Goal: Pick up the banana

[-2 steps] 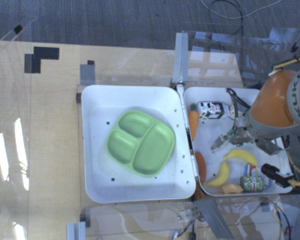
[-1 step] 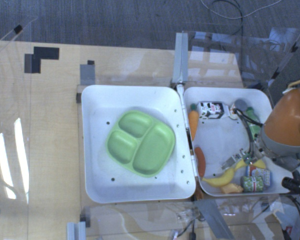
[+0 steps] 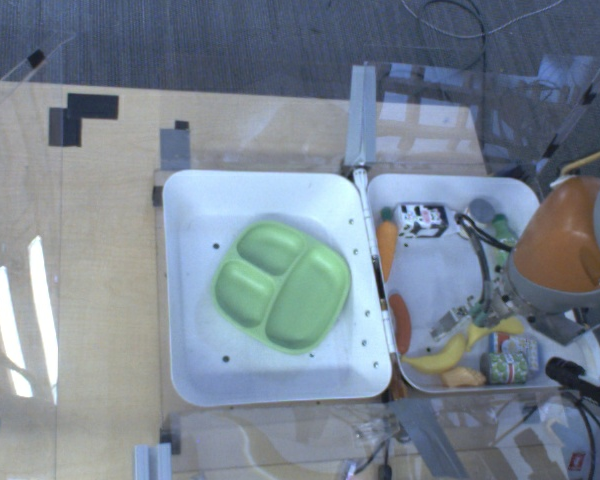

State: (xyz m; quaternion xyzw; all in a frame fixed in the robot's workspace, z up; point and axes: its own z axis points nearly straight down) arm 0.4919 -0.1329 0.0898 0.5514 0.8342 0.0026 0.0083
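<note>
The arm (image 3: 570, 238) leans in from the right, its orange band hanging over the right bin (image 3: 525, 196), and the gripper (image 3: 477, 313) is down low in that bin's near half. It sits right at the upper end of the banana (image 3: 442, 356), touching it or as near as makes no difference. Whether it has clamped, or is released, I can't tell; the metal there is a tangle from this angle. The low, slanted reach looks like an approach along the banana's curve, going for the raised end instead of the middle.

The banana lies by the near wall of the right bin, curving up toward the gripper. It's crowded: a red sausage-like piece (image 3: 400, 323) lies just to its left, an orange lump (image 3: 463, 376) touches its underside, and a small can (image 3: 508, 360) stands just right of it. That clutter is probably why the free end is the target.

Further back, a carrot (image 3: 386, 248) lies along the left wall, with a black-and-white carton (image 3: 421, 220) beside it and a green-and-grey item (image 3: 490, 223) near the far corner.

The left bin (image 3: 190, 298) holds a green divided plate (image 3: 282, 286), flat, roughly centred, well away from the action.
</note>
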